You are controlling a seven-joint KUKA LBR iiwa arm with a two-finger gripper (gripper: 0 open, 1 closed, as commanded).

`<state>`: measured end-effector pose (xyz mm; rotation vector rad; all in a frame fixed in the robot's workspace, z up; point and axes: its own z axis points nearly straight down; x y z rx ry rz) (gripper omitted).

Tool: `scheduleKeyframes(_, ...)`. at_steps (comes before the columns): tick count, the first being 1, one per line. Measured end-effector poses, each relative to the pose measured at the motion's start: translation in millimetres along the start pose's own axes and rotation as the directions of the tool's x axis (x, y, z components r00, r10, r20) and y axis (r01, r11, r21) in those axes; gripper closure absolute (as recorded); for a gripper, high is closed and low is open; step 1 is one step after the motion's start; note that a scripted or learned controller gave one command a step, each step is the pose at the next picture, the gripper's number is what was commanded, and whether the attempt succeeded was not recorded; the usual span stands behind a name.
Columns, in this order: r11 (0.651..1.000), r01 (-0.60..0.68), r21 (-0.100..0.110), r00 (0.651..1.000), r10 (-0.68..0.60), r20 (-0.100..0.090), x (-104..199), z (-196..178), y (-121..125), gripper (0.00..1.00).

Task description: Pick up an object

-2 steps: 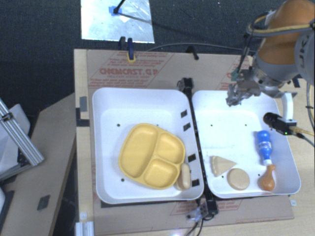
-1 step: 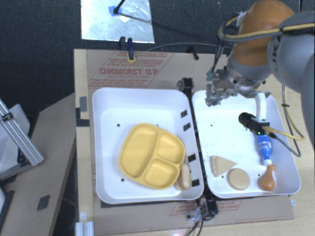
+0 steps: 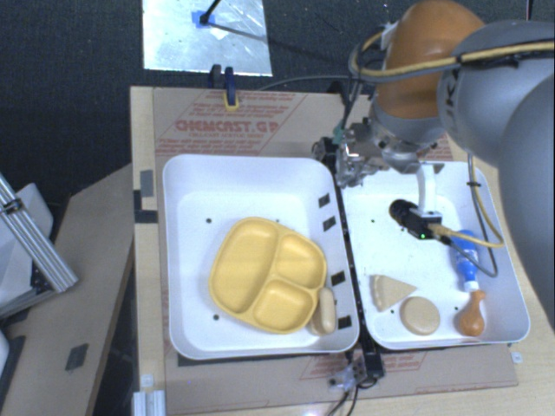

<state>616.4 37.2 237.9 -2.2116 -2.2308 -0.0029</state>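
The gripper (image 3: 354, 161) hangs at the far end of the arm-side bin (image 3: 381, 250) (its opening I cannot tell), well apart from the pale wedge (image 3: 390, 290) lying free near the front, seemingly an easy pick.

Left bin (image 3: 186, 232) — tray (image 3: 264, 271) inside, roll (image 3: 324, 310) touching its front-right corner. Right bin (image 3: 381, 241) — wedge (image 3: 390, 289) and disc (image 3: 421, 315) in front, bottle (image 3: 466, 263) and gourd (image 3: 471, 315) to their right.

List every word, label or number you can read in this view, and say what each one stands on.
"CHEMCAST GP": red print on the cardboard sheet, just behind the left bin.
More red print on the same sheet, along its front edge and at its far right: partly covered and too blurred to read.
Nothing else carries readable text.
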Motion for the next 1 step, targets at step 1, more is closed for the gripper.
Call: scheduleKeyframes(1, 1.0, 0.002, 0.0, 1.0, -0.002, -0.002, 62.3, 2.2, -3.5, 1.0)
